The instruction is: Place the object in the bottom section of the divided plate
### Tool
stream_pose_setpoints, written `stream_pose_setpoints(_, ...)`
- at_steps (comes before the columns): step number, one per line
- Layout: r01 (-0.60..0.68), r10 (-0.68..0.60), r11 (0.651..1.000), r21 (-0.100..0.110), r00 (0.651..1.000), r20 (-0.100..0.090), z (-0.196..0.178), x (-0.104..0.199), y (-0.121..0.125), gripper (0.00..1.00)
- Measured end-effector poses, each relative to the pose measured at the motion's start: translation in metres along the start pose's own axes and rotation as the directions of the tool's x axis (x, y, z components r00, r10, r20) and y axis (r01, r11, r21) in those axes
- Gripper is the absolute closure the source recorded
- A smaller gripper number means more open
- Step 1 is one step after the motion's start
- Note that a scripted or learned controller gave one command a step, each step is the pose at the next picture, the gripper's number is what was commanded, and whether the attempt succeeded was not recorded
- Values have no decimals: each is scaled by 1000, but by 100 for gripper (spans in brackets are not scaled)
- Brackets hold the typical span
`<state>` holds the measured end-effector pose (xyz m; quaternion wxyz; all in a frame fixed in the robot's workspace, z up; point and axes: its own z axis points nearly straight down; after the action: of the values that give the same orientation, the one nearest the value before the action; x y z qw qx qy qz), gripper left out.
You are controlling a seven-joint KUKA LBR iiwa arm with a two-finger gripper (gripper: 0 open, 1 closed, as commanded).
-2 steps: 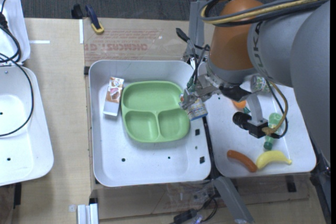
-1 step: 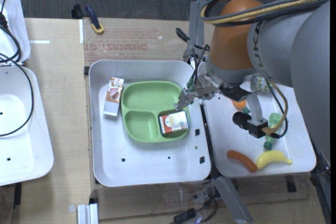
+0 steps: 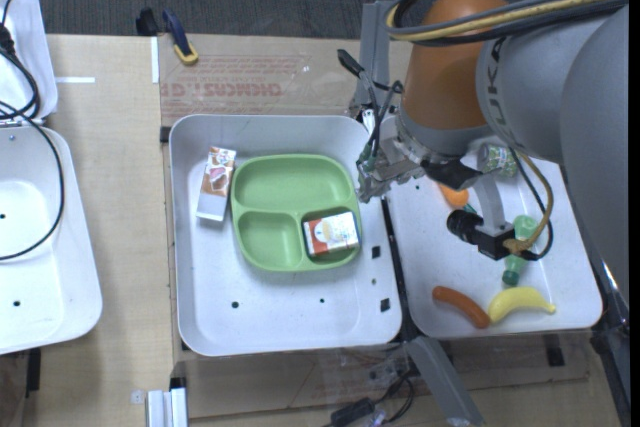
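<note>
The small carton [image 3: 331,234] lay in a bottom compartment of the green divided plate [image 3: 290,183], the one on the right, its orange-and-white label face up; the print was too small for me to read. A second carton [image 3: 215,183] lay flat just beside the plate's left rim in the left bin [image 3: 200,315]. My tool [image 3: 371,177] hung over the seam between the bins, near the plate's right edge; I cannot tell its opening. Mirrored red lettering on the cardboard [image 3: 240,85] behind was illegible. A banana [image 3: 520,303] and sausage [image 3: 461,305] lay in the right bin [image 3: 570,215].
</note>
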<state>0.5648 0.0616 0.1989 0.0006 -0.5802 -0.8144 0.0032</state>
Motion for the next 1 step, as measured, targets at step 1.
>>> stream_pose_setpoints(1,-2,2,1000,-4,1000,-1,4,0,12,100)
